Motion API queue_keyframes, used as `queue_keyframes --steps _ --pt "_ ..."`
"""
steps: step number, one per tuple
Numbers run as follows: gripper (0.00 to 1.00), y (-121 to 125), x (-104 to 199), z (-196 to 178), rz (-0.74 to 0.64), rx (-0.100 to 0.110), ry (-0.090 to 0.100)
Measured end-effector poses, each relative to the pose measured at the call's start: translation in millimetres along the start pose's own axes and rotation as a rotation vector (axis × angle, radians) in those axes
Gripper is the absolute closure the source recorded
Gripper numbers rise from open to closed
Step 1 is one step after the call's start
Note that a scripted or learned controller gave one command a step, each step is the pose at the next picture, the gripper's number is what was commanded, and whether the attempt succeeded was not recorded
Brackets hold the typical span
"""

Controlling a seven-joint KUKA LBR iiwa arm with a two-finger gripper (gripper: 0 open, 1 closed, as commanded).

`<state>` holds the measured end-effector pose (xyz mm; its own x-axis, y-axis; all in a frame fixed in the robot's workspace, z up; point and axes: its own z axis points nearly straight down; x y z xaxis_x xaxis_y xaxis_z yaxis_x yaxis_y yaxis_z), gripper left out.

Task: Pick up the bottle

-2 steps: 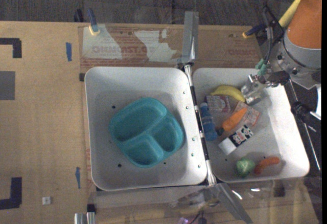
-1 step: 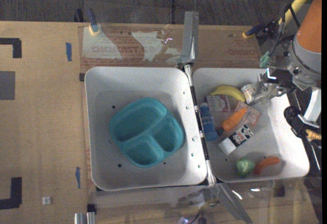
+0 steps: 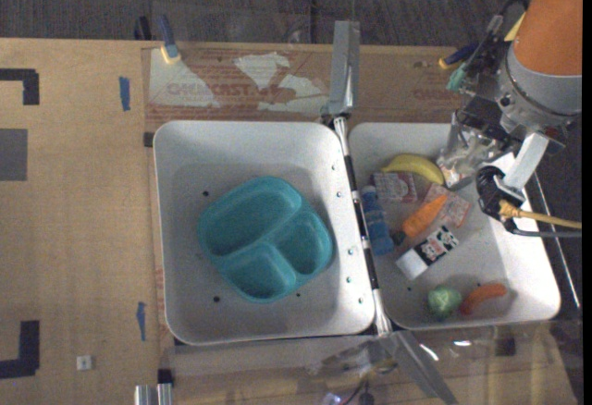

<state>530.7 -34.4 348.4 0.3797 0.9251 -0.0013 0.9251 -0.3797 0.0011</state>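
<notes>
An orange bottle (image 3: 425, 215) lies tilted in the middle of the right bin (image 3: 536, 297). A blue bottle-like item (image 3: 374, 221) rests along that bin's left wall. My gripper (image 3: 462, 156) hangs over the bin's back right part, just right of the banana (image 3: 415, 168) and up and to the right of the orange bottle. I see nothing held in it. The grey arm with its orange band (image 3: 553, 15) comes in from the upper right.
The right bin also holds a white box with black print (image 3: 428, 251), a green item (image 3: 444, 301), an orange carrot-like piece (image 3: 484, 296) and small packets (image 3: 396, 187). A teal divided plate (image 3: 266, 238) lies in the left bin (image 3: 176, 163). A yellow cable (image 3: 546, 221) crosses the right edge.
</notes>
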Motion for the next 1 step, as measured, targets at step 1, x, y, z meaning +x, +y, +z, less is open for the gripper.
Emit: queue_keyframes --steps 1 --pt "1.00 11.6 8.7 6.9 0.254 0.001 0.000"
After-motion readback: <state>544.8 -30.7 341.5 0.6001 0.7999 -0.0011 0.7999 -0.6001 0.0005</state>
